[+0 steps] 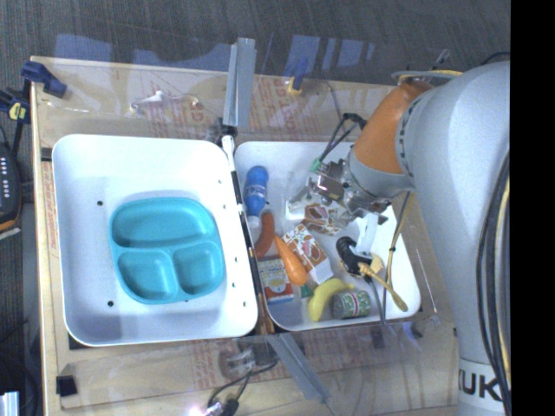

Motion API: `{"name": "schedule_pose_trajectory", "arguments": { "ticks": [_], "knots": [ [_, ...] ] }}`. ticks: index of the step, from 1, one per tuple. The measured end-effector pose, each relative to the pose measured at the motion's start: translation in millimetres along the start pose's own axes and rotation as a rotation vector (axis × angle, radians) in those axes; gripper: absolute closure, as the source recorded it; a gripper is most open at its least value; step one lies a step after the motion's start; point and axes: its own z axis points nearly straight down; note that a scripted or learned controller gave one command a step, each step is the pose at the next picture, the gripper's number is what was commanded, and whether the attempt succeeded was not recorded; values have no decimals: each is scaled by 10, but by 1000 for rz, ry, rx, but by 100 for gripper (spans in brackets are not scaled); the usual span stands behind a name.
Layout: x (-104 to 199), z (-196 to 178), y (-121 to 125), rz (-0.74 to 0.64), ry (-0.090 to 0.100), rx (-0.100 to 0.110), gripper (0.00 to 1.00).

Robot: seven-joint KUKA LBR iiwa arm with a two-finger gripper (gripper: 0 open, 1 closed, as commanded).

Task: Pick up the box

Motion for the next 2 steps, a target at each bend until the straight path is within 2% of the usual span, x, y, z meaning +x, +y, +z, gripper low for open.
{"name": "schedule_pose_trajectory", "arguments": {
  "ticks": [1, 2],
  "knots": [
    [742, -257, -157, -269, -8, 29, 0],
    [798, 11, -71, -410, -7, 32, 0]
  ]
}}
